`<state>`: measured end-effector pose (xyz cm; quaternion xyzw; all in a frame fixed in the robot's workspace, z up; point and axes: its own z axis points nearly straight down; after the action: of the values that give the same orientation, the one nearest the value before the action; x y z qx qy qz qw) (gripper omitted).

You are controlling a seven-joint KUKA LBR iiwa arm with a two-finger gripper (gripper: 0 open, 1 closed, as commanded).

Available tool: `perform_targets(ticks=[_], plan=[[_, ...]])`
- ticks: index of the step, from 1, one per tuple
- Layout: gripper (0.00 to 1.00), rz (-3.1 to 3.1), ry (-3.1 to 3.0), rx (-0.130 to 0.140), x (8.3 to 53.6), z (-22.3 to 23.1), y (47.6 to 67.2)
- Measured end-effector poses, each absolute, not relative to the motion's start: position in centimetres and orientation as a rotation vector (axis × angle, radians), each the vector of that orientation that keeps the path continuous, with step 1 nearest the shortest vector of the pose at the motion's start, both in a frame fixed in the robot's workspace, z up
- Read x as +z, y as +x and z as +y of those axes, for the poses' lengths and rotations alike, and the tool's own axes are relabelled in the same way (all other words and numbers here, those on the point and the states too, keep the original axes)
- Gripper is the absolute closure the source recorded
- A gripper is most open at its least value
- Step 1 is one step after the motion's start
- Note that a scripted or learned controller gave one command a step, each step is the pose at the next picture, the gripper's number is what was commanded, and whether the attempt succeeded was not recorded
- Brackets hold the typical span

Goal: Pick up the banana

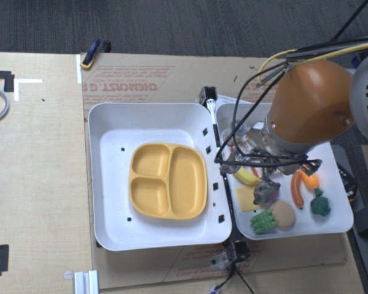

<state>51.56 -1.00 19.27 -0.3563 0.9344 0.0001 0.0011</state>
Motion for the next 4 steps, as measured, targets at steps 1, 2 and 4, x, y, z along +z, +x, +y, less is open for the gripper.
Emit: perform_targets(ticks=[1, 2, 4], plan=[[0.00, 2.678, -1.635, 0.000, 19.2, -2.0, 53.5], [0.00, 2.403, -2.018, 0.000, 19.3, -2.1, 52.2], [0.00, 1.927, -2.478, 0.002, 14.7, -9.8, 56.9]])
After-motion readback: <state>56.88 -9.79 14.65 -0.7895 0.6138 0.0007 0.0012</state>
